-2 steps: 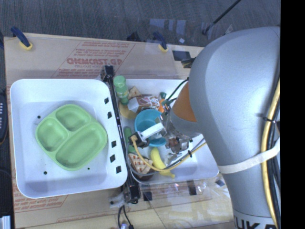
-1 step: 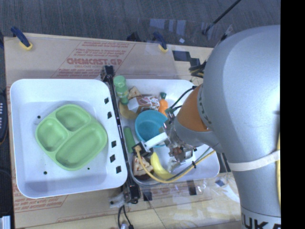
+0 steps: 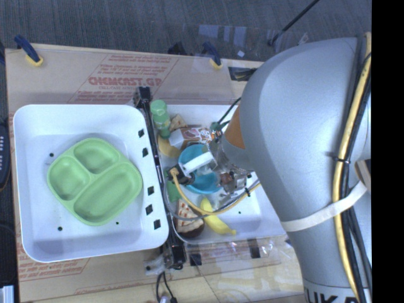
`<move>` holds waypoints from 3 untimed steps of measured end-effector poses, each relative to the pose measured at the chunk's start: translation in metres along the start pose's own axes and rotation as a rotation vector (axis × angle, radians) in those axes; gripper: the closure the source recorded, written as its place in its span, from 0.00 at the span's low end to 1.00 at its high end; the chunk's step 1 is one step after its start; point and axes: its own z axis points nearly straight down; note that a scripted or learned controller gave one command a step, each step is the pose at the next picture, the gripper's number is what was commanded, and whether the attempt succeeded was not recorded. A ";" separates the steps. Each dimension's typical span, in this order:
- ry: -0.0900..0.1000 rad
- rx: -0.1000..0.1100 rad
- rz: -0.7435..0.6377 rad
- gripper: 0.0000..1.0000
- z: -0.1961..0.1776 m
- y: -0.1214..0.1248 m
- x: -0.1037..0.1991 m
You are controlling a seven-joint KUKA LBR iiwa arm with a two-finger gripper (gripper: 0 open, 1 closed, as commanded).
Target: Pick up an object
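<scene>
reaching into the right bin [image 3: 255,223], the gripper [image 3: 222,173] sits right at the blue bowl [image 3: 201,183], amid clutter; i cannot tell how far open it is or whether it has hold of anything. the risk, as i judge it: the banana [image 3: 218,223] lies close by, so a grasp could slip off the rim or shove neighbours. counted: two bins, one bowl, one banana, one green bottle [image 3: 159,115], one green plate [image 3: 95,180] in the left bin [image 3: 25,145].
</scene>
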 end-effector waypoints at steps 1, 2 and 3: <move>-0.131 0.022 0.001 0.00 0.008 0.043 0.073; -0.005 0.000 -0.093 0.00 0.000 0.008 0.009; -0.055 0.012 0.014 0.00 0.003 0.015 0.042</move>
